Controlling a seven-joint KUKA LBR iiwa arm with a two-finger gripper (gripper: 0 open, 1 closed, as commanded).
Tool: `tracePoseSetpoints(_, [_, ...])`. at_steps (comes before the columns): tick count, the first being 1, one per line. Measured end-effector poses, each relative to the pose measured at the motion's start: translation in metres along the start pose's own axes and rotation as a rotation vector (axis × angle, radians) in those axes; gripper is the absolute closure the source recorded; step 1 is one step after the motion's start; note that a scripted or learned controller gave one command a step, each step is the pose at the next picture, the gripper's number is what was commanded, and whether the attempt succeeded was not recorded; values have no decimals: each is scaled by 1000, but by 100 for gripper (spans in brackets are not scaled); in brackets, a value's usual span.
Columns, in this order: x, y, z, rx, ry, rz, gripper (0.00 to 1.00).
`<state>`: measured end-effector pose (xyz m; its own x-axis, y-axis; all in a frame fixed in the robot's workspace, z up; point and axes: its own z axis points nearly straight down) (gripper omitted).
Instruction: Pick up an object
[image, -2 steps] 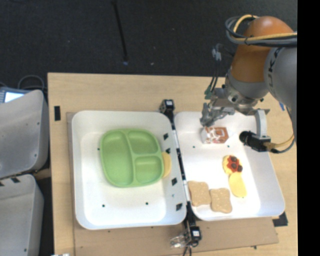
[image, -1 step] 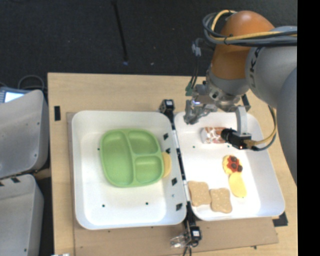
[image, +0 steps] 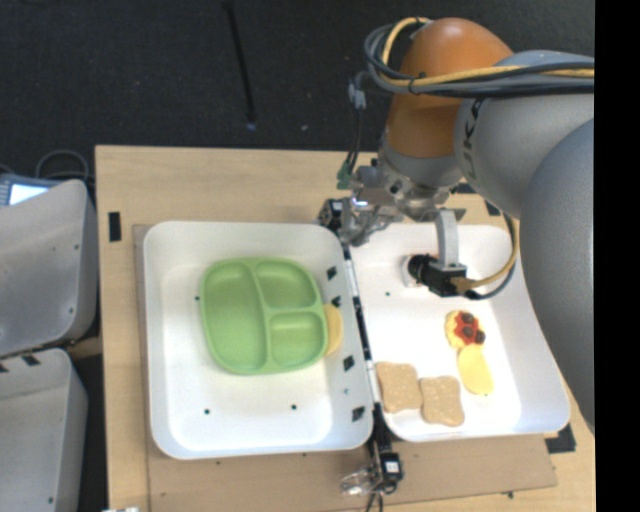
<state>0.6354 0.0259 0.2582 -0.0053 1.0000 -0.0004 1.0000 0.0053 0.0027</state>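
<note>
I see a light wooden bench top (image: 240, 185) with pale, even grain, its far edge running straight across the scene. Small black brackets (image: 113, 227) sit along its left margin. Beyond the bench, the floor (image: 180, 70) is dark and speckled, like carpet, with a thin dark line (image: 238, 45) running across it at a slant. At the left, pale grey padded furniture (image: 40, 265) stands just beside the bench, split into a far and a near section. Lighting is even and bright, casting soft shadows only.
</note>
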Motion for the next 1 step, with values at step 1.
tracePoseSetpoints(1, [46,5,13,2,1,0,100])
